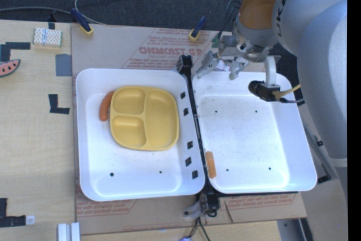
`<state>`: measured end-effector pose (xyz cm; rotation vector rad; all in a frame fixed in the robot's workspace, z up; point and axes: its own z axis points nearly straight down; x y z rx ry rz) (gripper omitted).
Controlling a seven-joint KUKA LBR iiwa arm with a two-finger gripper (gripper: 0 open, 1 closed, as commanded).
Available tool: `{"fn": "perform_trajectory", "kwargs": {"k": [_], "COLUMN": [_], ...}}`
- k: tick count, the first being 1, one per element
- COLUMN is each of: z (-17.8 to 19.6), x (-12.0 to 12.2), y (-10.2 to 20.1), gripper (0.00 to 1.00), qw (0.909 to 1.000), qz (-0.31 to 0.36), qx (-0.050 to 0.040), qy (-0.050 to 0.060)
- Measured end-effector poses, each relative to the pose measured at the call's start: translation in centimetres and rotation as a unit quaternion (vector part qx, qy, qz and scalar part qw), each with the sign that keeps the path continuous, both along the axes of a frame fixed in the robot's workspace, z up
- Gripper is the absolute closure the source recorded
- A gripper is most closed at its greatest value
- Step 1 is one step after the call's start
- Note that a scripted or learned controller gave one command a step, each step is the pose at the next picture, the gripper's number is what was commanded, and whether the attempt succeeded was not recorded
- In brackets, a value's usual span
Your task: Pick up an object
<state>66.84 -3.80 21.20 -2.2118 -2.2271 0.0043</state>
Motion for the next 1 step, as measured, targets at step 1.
{"fn": "perform_trajectory", "kwargs": {"k": [1], "z": [0.95], "x": [0.02], "y": [0.07], "gripper": [1.0], "qw": [1.0], "qz": [0.001], "qx": [0.0006], "qy": [0.0]}}
